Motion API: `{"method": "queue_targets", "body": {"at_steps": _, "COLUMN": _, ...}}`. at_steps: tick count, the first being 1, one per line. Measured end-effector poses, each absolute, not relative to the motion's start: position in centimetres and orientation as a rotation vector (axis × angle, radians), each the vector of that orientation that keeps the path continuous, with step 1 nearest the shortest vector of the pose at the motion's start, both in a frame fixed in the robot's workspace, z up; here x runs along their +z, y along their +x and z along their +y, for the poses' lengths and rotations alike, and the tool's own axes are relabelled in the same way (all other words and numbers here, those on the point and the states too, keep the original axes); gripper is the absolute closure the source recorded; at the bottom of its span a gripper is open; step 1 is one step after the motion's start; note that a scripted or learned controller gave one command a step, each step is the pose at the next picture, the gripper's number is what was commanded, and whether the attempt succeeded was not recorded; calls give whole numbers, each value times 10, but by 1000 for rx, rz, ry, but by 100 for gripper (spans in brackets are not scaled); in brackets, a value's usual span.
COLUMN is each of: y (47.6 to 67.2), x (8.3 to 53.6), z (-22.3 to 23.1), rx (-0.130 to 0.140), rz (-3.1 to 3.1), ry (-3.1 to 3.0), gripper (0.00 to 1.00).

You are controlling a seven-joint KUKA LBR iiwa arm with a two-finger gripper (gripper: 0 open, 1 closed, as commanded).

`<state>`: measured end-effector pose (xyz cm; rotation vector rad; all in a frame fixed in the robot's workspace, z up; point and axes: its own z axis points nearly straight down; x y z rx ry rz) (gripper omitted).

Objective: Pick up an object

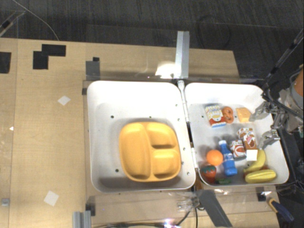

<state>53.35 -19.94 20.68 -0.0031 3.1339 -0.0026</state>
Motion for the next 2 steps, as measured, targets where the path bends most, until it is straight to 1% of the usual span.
{"method": "queue_targets", "body": {"at_steps": 1, "y": 535, "x": 119, "z": -206, "rx": -14, "rz": 3092, "ry": 208, "gripper": 0}}
{"method": "queue_targets", "body": {"at_steps": 2, "y": 577, "x": 89, "z": -205, "rx": 0, "rz": 3050, "ry": 694, "gripper": 0}}
